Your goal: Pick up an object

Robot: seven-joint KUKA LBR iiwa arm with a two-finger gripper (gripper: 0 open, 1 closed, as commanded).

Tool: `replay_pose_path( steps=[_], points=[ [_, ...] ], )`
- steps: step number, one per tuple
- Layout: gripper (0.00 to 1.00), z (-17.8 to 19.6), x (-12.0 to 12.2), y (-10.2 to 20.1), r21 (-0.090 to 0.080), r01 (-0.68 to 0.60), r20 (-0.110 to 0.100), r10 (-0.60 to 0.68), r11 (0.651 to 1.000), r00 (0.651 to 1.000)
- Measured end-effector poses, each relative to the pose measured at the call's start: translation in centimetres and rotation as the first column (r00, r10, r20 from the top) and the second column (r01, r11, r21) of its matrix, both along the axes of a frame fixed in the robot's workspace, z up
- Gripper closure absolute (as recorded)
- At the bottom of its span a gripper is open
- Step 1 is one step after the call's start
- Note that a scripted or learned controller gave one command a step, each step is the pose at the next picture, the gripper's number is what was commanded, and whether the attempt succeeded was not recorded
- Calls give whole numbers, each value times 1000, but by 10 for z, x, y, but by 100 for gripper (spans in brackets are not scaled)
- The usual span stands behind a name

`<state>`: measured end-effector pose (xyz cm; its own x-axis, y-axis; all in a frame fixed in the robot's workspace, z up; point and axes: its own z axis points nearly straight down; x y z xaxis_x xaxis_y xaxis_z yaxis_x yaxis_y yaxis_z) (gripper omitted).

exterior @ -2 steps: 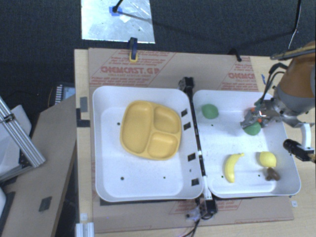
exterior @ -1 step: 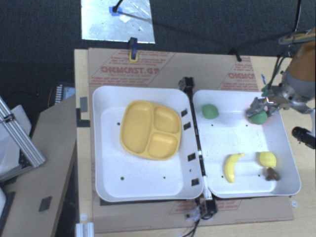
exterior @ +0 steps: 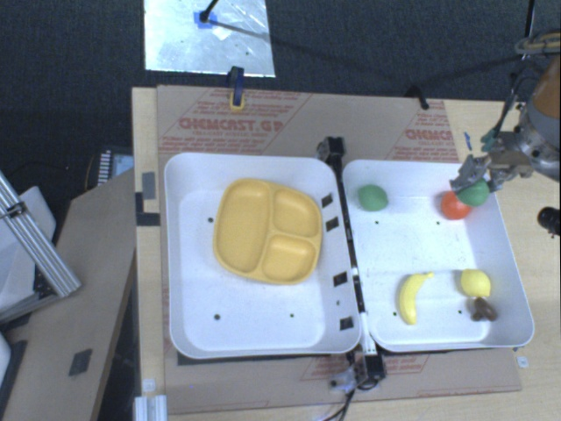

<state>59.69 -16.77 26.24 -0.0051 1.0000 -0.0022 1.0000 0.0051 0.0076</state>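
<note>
Left bin (exterior: 188, 323): yellow tray (exterior: 267, 231). Right bin (exterior: 517, 310): green ball (exterior: 372, 197), banana (exterior: 412, 296), lemon (exterior: 475, 282). Gripper (exterior: 473, 187) at far rim, fingers clenched on a green object (exterior: 476, 194) above the orange ball (exterior: 454, 206). Grasp apparently made; lift remains.

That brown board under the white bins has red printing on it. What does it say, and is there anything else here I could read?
"CHEMCAST G P": red print on the brown board behind the left bin.
The same red print at the board's back right corner and along its front edge: too blurred to read.
I see no other writing.
</note>
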Motion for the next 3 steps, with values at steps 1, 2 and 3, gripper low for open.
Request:
replay_pose_path(
  steps=[1, 2, 3],
  points=[
    [100, 5, -14, 47, 3, -4, -5, 4, 1000, 1000],
    [100, 9, -25, 99, 4, -5, -6, 5, 1000, 1000],
    [100, 1, -27, 153, 4, -5, -6, 5, 1000, 1000]
  ],
)
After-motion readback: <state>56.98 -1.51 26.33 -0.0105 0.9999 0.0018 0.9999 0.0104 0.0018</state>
